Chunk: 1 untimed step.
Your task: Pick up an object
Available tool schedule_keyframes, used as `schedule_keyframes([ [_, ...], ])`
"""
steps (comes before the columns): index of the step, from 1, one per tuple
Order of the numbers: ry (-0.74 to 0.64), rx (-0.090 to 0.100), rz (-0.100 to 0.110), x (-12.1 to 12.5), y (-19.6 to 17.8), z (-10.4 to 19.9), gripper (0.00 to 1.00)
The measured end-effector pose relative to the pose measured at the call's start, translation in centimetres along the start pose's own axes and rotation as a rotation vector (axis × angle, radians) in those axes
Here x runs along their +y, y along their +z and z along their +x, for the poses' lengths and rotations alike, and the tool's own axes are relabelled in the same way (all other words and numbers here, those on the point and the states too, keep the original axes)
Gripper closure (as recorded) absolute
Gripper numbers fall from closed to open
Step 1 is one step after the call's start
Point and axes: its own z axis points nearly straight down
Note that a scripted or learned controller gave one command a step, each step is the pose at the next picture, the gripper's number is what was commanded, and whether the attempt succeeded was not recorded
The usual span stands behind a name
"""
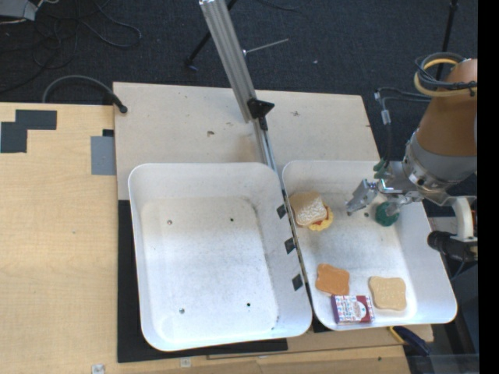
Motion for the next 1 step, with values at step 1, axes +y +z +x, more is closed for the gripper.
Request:
schedule_keyframes([
  [1, 0.001, -0.001, -0.005, 0.08, -0.24, -0.05, 0.0],
])
